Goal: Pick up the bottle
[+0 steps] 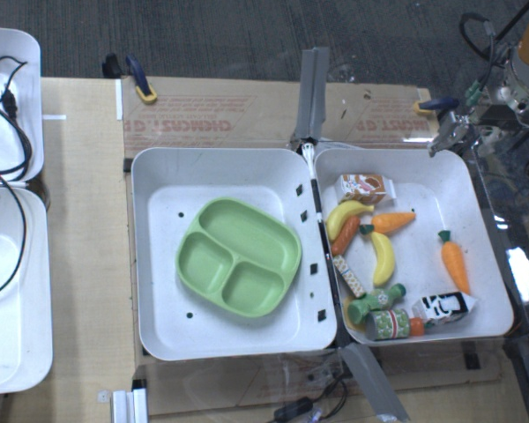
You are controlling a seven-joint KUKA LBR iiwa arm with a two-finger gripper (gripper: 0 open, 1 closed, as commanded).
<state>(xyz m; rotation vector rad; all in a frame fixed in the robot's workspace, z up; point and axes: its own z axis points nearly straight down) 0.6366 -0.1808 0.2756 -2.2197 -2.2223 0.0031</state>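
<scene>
Lying flat — green bottle (376, 302), darker cap.

Arm entered from upper right — wrist sat high, above the far right corner. Gripper (451, 135) pointed down-left; finger state too small and cluttered to read.

Bright, even overhead light — soft shadows, slight glare on the white bins (150, 263), mildly grainy.
</scene>
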